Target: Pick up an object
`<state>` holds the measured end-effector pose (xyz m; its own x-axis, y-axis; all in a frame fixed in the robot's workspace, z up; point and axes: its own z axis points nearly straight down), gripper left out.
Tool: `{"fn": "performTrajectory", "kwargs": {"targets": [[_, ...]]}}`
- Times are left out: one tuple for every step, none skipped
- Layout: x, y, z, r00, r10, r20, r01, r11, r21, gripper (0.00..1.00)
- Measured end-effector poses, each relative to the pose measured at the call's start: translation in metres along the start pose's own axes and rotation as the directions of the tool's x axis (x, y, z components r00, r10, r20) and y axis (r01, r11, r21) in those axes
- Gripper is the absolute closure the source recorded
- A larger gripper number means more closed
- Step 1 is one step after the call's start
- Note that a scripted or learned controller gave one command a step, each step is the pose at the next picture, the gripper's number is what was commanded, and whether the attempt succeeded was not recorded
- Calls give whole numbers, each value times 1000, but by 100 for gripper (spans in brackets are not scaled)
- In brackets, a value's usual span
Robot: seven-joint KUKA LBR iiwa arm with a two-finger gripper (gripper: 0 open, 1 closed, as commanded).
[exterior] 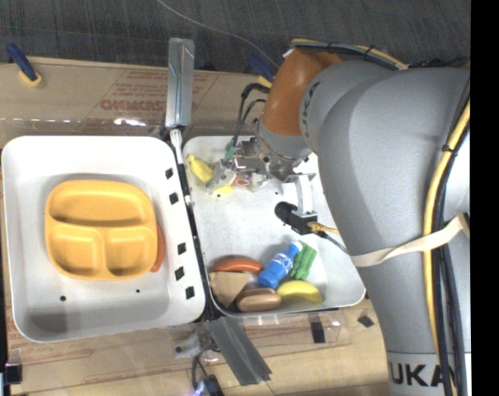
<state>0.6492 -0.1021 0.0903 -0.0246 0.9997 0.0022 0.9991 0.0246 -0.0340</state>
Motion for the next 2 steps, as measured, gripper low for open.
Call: {"fn": "performTrajectory", "kwargs": {"targets": [[2, 1, -9, 1000, -10, 4, 10, 1000, -8, 100], [76, 8, -107, 1000, 31, -1, -31, 999, -41, 100]]}}
